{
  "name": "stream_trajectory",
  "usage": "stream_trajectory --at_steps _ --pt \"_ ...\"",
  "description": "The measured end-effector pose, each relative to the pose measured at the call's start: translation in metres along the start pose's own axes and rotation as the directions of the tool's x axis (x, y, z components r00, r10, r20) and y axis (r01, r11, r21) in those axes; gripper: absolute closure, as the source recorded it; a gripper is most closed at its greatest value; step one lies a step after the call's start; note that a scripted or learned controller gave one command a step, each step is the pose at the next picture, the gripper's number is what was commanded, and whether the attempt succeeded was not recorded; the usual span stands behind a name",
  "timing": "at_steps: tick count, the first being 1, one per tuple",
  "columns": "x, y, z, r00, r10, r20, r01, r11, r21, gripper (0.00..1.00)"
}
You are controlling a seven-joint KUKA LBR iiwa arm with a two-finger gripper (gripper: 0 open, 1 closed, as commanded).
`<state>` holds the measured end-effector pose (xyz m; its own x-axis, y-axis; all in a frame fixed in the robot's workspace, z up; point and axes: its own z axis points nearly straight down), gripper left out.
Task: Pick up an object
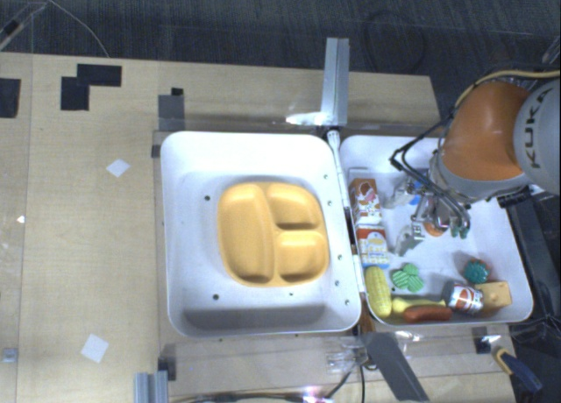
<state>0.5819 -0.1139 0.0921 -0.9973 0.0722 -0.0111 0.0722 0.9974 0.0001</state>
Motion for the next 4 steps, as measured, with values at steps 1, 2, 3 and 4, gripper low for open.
stream_trajectory --at_steps 1,2,3,4 --pt "-0.004 -0.016 -0.024 0.932 0.363 -0.001 -0.363 0.932 0.001 0.0" --pt "-0.033 -0.042 -0.011 0.828 0.56 -0.001 -0.56 0.828 0.002 0.0" --pt "-0.005 -0.045 0.004 0.616 0.788 0.001 -0.788 0.616 0.0 0.0" --pt "0.01 0.005 -0.009 0.357 0.934 0.013 -0.934 0.357 0.001 0.0"
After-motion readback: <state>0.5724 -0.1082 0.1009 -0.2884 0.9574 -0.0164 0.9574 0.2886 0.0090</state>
